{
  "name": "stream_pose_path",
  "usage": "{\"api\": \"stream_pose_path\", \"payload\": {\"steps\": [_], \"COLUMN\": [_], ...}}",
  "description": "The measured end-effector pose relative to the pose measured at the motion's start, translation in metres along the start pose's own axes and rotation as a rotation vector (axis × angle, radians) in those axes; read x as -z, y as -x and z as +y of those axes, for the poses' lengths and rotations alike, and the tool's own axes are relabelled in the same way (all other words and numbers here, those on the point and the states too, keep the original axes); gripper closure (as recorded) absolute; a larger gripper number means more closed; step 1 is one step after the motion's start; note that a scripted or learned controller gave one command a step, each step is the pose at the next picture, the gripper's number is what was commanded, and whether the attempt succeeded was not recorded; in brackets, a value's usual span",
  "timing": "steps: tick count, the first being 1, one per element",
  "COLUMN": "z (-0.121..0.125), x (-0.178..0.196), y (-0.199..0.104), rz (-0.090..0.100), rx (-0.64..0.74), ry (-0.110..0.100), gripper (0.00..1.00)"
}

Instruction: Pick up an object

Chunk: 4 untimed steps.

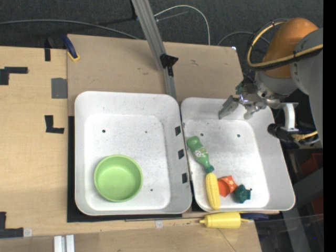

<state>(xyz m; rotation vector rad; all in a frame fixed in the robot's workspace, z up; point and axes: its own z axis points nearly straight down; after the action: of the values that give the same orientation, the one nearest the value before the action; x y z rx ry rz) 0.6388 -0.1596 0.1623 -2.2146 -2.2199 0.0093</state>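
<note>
hovering at the right bin's [273, 193] twelve o'clock rim, the gripper [239, 109] has its jaws seemingly parted, holding nothing; green bottle [199, 152] lies toward seven o'clock.

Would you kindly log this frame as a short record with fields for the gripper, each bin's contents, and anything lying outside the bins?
gripper: gripper open, over the right bin's far edge, holding nothing
left bin: green bowl
right bin: green bottle, corn cob, orange piece, dark green piece
outside bins: yellow bottle on bench by right bin's near edge
</note>
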Motion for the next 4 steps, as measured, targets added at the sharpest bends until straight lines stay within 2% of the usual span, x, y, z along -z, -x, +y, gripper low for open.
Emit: {"api": "stream_pose_path", "payload": {"steps": [1, 2, 4], "z": [0.004, 0.006, 0.015], "x": [-0.063, -0.048, 0.072], "y": [0.003, 0.002, -0.006], "rz": [-0.001, -0.001, -0.002], "rx": [0.0, 0.002, 0.0], "ry": [0.002, 0.006, 0.015], "gripper": [0.0, 1.0, 1.0]}}
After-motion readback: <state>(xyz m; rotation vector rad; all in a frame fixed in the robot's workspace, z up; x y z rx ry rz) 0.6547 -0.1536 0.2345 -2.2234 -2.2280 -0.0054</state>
